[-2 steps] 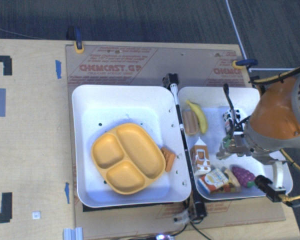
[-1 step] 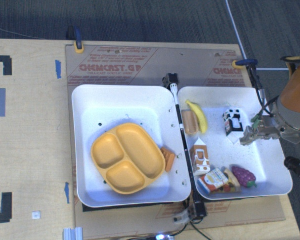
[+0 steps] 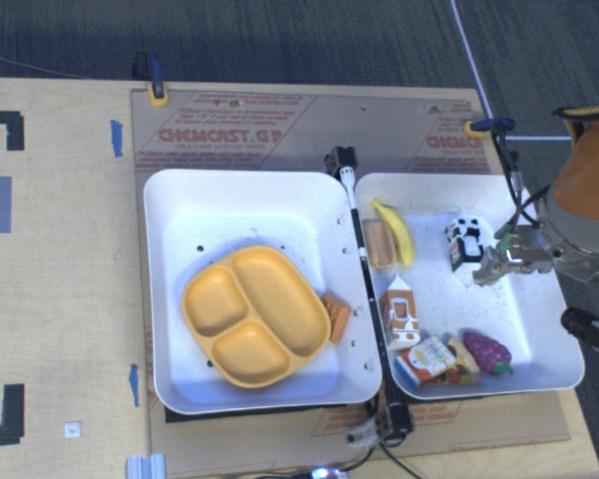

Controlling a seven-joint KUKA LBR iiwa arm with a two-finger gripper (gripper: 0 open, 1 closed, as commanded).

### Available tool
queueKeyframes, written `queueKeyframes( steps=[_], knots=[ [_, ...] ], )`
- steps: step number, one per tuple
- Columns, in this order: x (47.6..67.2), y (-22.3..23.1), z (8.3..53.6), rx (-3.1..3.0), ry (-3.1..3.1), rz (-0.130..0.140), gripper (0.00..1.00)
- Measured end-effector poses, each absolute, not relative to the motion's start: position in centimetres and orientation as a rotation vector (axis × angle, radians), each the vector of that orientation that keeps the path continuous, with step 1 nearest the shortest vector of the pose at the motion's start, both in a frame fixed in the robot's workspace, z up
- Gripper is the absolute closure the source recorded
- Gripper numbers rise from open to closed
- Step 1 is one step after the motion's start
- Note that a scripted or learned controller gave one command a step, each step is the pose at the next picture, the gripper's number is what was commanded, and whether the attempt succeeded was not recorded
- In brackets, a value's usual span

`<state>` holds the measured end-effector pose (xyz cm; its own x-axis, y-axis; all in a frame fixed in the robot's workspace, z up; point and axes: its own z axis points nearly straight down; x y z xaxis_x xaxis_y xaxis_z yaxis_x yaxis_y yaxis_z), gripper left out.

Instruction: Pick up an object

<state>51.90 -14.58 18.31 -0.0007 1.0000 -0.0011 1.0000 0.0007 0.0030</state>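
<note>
Camera view from above the bench: a small black-and-white toy (image 3: pixel 466 239), cow-patterned as far as I can make out, lies near the upper middle of the right-hand bin (image 3: pixel 549 312), and my end effector (image 3: pixel 491 267) hangs just beside it, toward the bin's right wall. Whether my fingers are spread or pressed together I cannot tell from this slant; nothing shows between them, so I claim no hold on anything.

That toy looks like the nearest candidate, and I judge the step in hand to be lining up for a descent. To do it well I should centre over the toy rather than come down at its edge, since a graze would likely knock it away. It stands apart from its neighbours, which favours a clean pinch.

Left of it, against the divider, a banana (image 3: pixel 394 230) lies alongside a tan hot-dog bun (image 3: pixel 379 244). Below them is a small carton (image 3: pixel 401 309), then a cluster along the bin's near wall: a packet (image 3: pixel 431 359) and a purple bunch of grapes (image 3: pixel 487 350).

A yellow divided plate (image 3: pixel 254 312) sits in the left-hand bin (image 3: pixel 230 203), with an orange piece (image 3: pixel 337 316) touching its right rim.
</note>
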Motion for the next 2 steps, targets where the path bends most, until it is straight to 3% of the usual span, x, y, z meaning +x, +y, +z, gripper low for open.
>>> queueKeyframes(
  steps=[1, 2],
  knots=[
    [54.1, -11.8, 22.5, 2.219, 2.221, 0.002, 1.0],
    [52.7, -5.8, 18.4, 2.222, 2.224, -0.001, 1.0]
  ],
)
